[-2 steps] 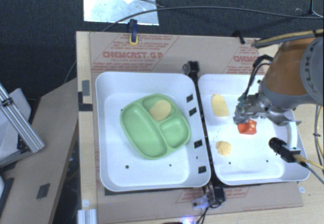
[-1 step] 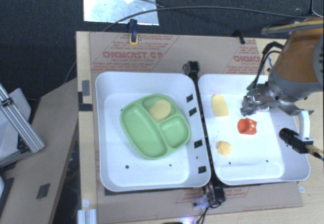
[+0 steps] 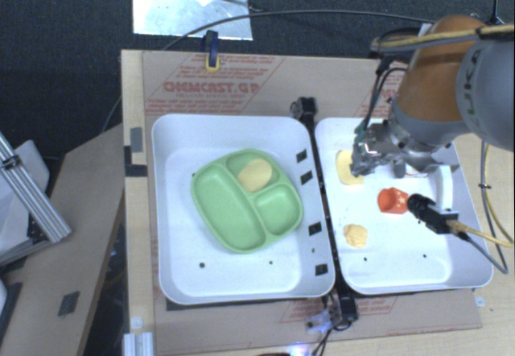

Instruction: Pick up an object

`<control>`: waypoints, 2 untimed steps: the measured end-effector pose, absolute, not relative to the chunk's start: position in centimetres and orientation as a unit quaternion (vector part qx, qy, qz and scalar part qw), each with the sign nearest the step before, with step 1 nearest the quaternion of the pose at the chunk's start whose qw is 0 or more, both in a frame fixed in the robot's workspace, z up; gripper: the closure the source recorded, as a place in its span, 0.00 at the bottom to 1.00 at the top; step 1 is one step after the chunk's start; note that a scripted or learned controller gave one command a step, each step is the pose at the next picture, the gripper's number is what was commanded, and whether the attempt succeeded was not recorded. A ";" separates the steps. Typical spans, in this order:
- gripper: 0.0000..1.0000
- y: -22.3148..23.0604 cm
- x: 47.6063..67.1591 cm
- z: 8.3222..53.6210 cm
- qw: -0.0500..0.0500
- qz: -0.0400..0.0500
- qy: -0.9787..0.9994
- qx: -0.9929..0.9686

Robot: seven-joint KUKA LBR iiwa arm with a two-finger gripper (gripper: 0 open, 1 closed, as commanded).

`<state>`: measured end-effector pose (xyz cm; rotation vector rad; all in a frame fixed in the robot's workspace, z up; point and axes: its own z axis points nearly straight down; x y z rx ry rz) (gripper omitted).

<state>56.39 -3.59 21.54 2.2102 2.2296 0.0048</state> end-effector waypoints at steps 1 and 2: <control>1.00 1.7 56.6 20.8 0.000 0.001 0.710 0.704; 1.00 6.9 56.2 21.4 0.000 0.001 0.711 0.704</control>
